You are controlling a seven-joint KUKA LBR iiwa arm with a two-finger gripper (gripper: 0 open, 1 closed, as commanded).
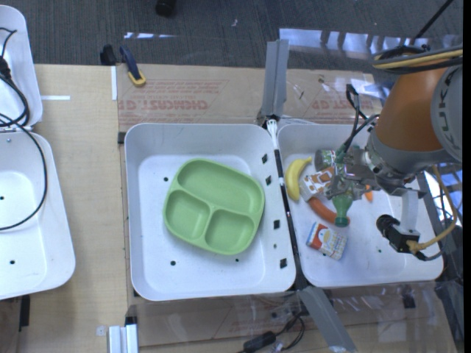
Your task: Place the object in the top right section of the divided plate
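Object: you cannot tell which item is meant; every loose item lies in the right bin (434, 267), none on the plate.
Plate (214, 207): green, three sections, in the left bin (140, 197), all sections bare.
Gripper (346, 184): you see it low in the right bin, right of the plate, among the items; its grip state cannot be told.
Banana (295, 178): just right of the divider, nearest the plate.
Bottle (342, 210): green, below the gripper.
Carrot (321, 209): beside the bottle.
Carton (326, 240): small, below the carrot, lying flat.
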